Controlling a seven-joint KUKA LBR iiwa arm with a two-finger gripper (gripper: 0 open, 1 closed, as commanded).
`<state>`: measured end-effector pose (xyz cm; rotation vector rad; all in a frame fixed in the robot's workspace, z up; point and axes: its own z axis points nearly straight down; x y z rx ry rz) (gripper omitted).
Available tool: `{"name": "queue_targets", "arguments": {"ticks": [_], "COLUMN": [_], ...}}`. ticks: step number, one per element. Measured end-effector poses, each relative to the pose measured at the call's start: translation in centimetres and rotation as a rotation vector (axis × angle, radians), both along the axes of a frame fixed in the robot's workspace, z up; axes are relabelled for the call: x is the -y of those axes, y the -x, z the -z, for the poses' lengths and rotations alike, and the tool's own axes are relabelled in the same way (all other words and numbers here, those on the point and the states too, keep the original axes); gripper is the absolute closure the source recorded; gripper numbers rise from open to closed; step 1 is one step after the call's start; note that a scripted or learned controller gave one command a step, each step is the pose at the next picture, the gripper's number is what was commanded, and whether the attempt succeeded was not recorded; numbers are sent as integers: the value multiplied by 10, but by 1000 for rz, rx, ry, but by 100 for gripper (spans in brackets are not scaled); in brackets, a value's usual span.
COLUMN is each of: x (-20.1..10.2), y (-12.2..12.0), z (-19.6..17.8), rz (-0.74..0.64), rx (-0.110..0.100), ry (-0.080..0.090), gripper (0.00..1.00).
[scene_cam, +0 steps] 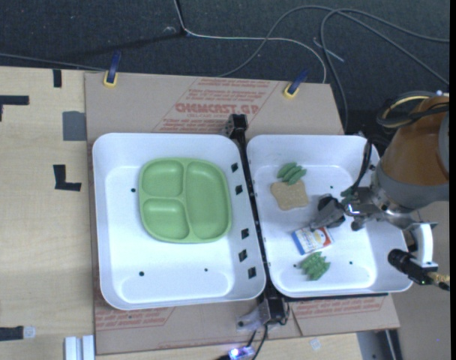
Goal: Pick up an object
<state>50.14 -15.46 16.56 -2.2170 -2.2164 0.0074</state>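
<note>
Hovering my gripper [324, 214], whose state I cannot tell, over the right bin [355, 145], I judge the small flat packet [312, 239] just beneath it light, slippery and best pinched across its narrow edges.

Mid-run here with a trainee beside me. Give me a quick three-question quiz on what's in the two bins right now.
1. True or false: the green plate lies in the right bin.
2. How many green leafy pieces lie in the right bin?
3. Which thing lies nearest the gripper: A) tan slice B) small packet C) green plate

Key: 1. False, it lies in the left bin. 2. Two: one above the slice, one below the packet. 3. B.
</note>
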Motion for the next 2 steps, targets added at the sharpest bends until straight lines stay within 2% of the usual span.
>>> {"name": "queue_targets", "arguments": {"ticks": [1, 2], "x": [8, 8], "y": [-3, -5], "z": [58, 78], "rz": [0, -1], "rx": [1, 10], "ry": [0, 0], "gripper": [0, 0]}}
